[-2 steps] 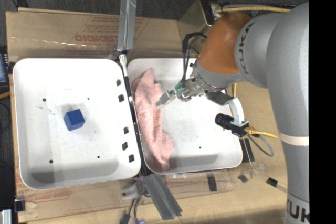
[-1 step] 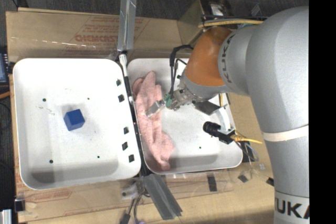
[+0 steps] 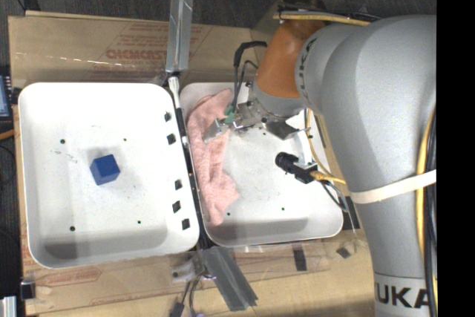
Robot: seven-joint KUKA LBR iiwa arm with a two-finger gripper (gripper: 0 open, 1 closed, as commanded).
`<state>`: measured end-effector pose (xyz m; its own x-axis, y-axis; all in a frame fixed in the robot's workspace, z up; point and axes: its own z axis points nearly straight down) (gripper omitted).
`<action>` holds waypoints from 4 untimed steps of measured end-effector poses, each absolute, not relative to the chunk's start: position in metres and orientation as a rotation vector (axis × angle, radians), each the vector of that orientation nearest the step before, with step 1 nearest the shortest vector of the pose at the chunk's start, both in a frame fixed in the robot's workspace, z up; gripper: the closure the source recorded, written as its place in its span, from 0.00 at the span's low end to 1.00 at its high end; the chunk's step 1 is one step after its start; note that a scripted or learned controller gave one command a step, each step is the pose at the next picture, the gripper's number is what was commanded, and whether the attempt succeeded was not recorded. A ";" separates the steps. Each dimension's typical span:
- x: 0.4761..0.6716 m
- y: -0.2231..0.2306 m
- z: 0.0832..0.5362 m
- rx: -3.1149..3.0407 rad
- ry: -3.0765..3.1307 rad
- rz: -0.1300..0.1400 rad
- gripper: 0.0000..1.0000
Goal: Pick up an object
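A pink cloth (image 3: 211, 152) lies crumpled along the left side of the right bin (image 3: 260, 230), from its far corner down past the middle. My gripper (image 3: 221, 127) reaches down over the cloth's upper part, with its metal fingers (image 3: 216, 131) touching or just above the fabric. A small blue cube (image 3: 105, 168) sits in the left bin (image 3: 44, 234), left of centre. I cannot make out whether any cloth is caught between the fingers.
A black cable plug (image 3: 293, 165) hangs over the right bin's right half. The big grey arm (image 3: 378, 122) covers the bins' right side. A metal divider bar (image 3: 178, 30) runs between the bins. Cardboard lies under both bins.
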<state>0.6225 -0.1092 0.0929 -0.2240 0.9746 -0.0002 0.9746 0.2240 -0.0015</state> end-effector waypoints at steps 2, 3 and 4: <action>0.611 -0.104 0.102 -1.937 -2.468 0.004 1.00; 0.611 -0.104 0.102 -1.937 -2.468 0.004 0.00; 0.575 -0.119 0.102 -1.715 -2.627 0.002 0.00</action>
